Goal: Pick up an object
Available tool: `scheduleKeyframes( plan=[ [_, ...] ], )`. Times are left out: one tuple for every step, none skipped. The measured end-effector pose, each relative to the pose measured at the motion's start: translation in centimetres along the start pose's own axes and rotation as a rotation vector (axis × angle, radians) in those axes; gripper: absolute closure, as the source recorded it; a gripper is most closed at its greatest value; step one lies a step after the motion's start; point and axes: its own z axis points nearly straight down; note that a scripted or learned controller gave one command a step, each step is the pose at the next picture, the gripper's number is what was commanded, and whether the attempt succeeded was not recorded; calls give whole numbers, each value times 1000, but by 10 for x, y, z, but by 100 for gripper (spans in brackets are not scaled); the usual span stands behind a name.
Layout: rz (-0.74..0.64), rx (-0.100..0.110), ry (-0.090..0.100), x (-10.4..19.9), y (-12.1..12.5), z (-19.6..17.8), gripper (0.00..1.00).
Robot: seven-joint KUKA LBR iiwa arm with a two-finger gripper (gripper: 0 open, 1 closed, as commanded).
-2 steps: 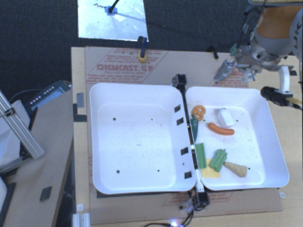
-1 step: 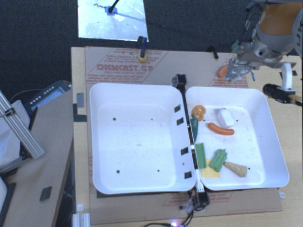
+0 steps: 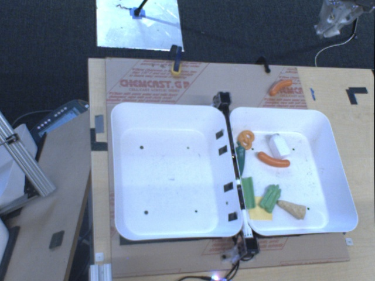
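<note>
1. The left bin (image 3: 170,113) sits at 9 o'clock of the right bin (image 3: 328,157), and their rims touch along the middle seam.
2. In the right bin, an orange ring (image 3: 246,139) lies at 10 o'clock, close to the seam. A dark green stick (image 3: 239,155) lies just below it against the wall.
3. A flat green strip (image 3: 248,192) lies at 8 o'clock, its lower end on a yellow square (image 3: 261,212).
4. A ribbed green piece (image 3: 270,197) lies at 7 o'clock, with a tan wedge (image 3: 292,209) just beside it at 6 o'clock.
5. An orange sausage (image 3: 274,160) lies near the bin's centre. A white block (image 3: 279,145) is just above it at 12 o'clock.
6. A second sausage (image 3: 280,87) lies on the board outside the bin.
7. The gripper (image 3: 335,15) hangs at 1 o'clock, high over the dark floor and well apart from both bins. It grasps nothing, and how wide it is open cannot be told.
</note>
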Motion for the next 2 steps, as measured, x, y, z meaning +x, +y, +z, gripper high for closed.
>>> scheduleKeyframes(
  plan=[
    [8, 38, 3, -5, -57, 171, 100],
    [-2, 33, 5, 68, -6, 315, 100]
  ],
)
